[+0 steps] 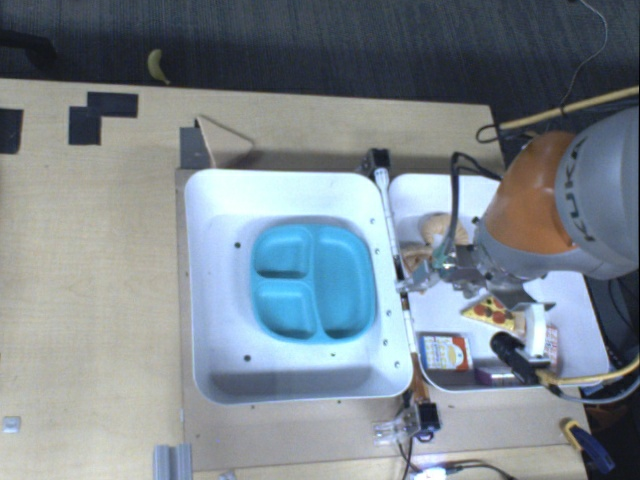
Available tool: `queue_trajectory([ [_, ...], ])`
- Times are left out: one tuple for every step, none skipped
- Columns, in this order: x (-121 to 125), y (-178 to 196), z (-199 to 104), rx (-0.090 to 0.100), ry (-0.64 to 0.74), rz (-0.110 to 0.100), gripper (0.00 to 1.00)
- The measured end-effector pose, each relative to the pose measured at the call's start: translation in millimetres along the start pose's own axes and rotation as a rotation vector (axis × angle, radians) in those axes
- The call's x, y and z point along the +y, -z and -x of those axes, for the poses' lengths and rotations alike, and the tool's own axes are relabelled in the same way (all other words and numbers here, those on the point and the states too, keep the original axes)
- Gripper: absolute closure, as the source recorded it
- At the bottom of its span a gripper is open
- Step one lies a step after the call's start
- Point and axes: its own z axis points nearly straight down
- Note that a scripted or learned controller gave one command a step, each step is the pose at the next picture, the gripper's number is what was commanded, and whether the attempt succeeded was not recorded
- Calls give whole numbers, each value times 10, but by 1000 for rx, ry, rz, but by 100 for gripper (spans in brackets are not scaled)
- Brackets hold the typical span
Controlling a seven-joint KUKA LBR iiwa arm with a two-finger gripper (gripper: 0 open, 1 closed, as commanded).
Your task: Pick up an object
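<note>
Reading "KUKA" on the arm [590, 193], I cannot tell the claw's [440, 268] opening; a pizza-slice toy [492, 314] lies just right.

"KUKA" lettering on arm [590, 203].

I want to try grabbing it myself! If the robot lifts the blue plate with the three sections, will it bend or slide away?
The blue plate looks like moulded hard plastic, so it probably stays stiff. It seems thin, so likely light. Its smooth rounded rim on the smooth white bin might let it slide when nudged.
</note>
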Motion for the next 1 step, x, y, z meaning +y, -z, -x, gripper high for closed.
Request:
queue_trajectory([
  [0,-1,1,0,0,0,0],
])
